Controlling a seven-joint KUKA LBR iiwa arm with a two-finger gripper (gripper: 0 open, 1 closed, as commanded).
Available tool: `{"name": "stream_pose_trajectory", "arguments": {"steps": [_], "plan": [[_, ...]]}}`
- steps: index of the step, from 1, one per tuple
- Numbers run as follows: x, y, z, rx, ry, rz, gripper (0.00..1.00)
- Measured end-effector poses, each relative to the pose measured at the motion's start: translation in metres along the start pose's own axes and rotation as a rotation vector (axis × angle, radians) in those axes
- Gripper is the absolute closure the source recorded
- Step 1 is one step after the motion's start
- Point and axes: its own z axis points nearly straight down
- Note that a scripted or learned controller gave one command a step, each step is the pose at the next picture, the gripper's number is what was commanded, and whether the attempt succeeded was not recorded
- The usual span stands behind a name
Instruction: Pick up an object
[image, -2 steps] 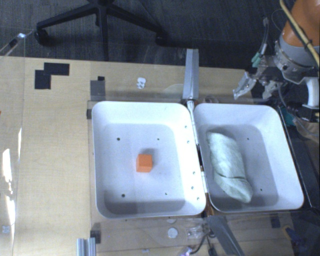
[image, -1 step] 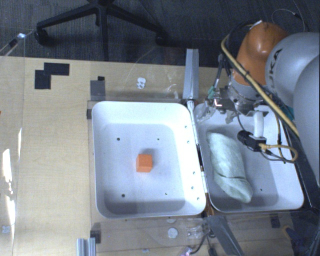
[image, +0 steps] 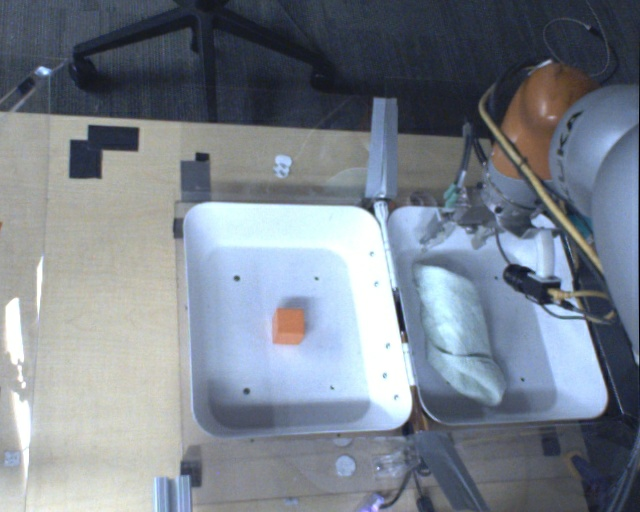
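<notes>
Nearest the camera's lower edge, the front rims of the 2 white bins sit side by side on the wooden bench (image: 100, 330). In the right bin (image: 560, 380), a rolled pale cloth (image: 455, 330) lies lengthwise along the left half of the floor, close to the shared divider, leaving bare floor to its right. In the left bin (image: 220, 300), 1 small orange cube (image: 289, 326) rests alone near the middle, with open floor on all 4 sides. Farther back, the gripper (image: 462, 218) hangs over the far left corner of the right bin, just beyond the cloth's far end and apart from it; whether its fingers are spread or pressed together cannot be told. The cube lies well apart from the gripper, across the divider.
</notes>
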Motion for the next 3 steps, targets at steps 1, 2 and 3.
{"name": "stream_pose_trajectory", "arguments": {"steps": [1,2,3], "plan": [[-0.033,-0.006,0.053,-0.004,-0.001,-0.078,0.0],[0.014,0.004,-0.046,-0.004,0.0,-0.04,0.0],[-0.016,0.012,0.044,-0.003,0.001,0.235,0.0]]}}
